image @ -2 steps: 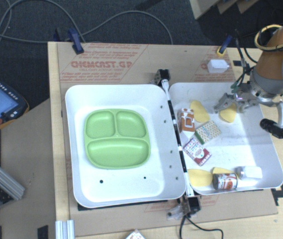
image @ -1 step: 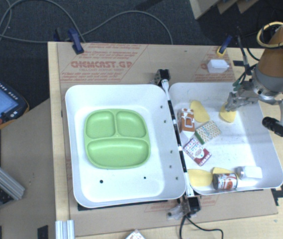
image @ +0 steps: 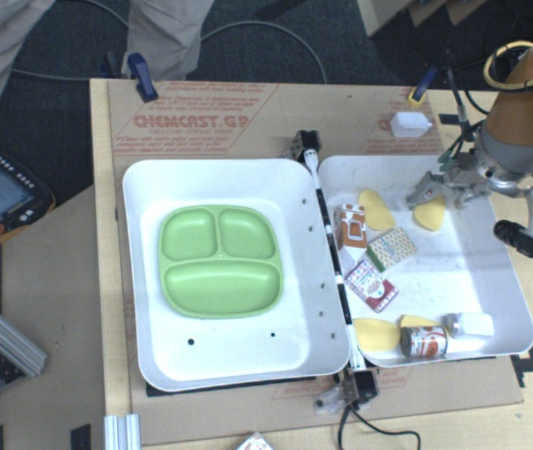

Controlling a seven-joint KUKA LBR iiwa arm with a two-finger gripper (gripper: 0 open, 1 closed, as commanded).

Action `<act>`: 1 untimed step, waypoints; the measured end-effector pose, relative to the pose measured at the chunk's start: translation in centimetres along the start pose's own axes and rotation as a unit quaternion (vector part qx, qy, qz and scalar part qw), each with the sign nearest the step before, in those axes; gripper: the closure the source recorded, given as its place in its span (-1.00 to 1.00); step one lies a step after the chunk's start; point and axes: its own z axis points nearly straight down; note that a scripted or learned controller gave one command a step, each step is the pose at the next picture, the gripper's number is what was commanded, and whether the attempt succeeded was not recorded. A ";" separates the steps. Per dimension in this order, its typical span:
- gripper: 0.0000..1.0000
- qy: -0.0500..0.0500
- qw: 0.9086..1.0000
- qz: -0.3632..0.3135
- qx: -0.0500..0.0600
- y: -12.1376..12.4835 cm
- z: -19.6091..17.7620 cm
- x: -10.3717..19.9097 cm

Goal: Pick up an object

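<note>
In the right bin [image: 510,279], near its far wall, lies a small yellow lemon-shaped piece [image: 430,217], rounded, smooth and plain in colour. The gripper [image: 446,187] reaches in from the right, its grey metal fingers spread apart, one tip at about the bin's far edge to the left and the other just above the yellow piece. Nothing sits between the fingers; whether the nearer tip touches the piece cannot be told, but the piece lies on the bin floor just beneath and slightly nearer the camera than the gripper.

To its left lies a second yellow piece [image: 375,208], beside a brown-and-white packet [image: 351,226]. Nearer the camera are a checked green-and-white packet [image: 391,248] and a red-and-white packet [image: 371,283]. Along the near wall lie another yellow piece [image: 375,335], a red can on its side [image: 424,343] and a white tube [image: 470,325]. The left bin [image: 154,345] holds a green divided plate [image: 219,261].
</note>
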 end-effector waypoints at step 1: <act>-1.00 0.004 1.000 -0.001 0.002 1.0 1.1 -0.1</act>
